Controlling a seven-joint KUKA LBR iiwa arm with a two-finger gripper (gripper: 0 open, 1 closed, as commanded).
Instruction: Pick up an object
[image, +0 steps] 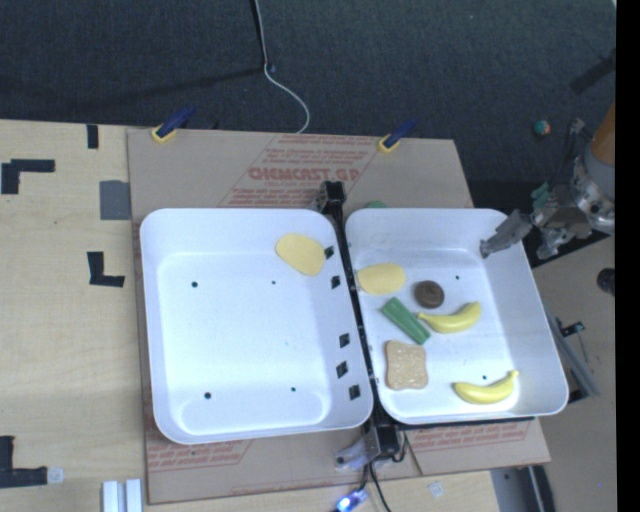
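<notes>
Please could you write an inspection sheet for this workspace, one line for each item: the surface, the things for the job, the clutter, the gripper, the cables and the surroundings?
Surface: two white bins side by side, left bin and right bin, on a cardboard sheet over a wooden bench.
Job's things: pale yellow piece in the left bin; in the right bin a second yellow piece, brown round object, green block, toast slice, two bananas.
Clutter: nothing seen.
Gripper: gripper at the right bin's upper right edge, holding nothing visible.
Cables: white cable on the dark cloth.
Surroundings: clamps on the cardboard.
</notes>
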